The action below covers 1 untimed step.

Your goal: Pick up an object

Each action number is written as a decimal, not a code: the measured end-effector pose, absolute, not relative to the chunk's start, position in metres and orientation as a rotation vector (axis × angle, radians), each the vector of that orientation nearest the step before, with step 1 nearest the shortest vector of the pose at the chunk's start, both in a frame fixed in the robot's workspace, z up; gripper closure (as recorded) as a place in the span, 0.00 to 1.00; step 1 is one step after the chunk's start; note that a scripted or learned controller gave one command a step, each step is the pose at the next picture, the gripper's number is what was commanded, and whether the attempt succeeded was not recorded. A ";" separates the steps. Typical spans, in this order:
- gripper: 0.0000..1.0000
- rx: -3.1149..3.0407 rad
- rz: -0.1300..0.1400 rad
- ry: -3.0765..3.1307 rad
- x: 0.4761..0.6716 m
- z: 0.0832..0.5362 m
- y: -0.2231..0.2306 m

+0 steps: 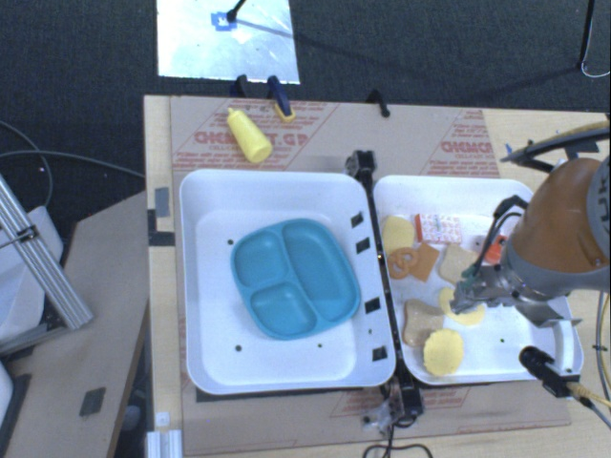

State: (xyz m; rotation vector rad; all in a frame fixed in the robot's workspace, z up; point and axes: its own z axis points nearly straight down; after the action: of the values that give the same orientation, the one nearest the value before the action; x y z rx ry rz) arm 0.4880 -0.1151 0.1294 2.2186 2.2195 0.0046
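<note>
In the right bin (573, 346), at its four o'clock, the gripper (466, 301) hangs over a pale yellow slice (468, 315) with nothing visibly held, so it should descend straight, centred on the slice, clear of the bread slice (417, 321) at nine o'clock

One fixed camera looks down at a slant from above the bench (315, 122), far enough back to take in both white bins: the left bin (205, 256), the right bin (496, 356), with dark floor (430, 27) beyond the bench's far edge.
</note>
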 end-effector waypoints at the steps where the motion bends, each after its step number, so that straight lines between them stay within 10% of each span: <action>1: 1.00 2.205 0.015 2.225 0.489 0.235 -0.076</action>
State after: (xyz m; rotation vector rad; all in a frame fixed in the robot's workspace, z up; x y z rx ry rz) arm 0.4894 -0.0755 0.2352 2.2051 2.2253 0.0146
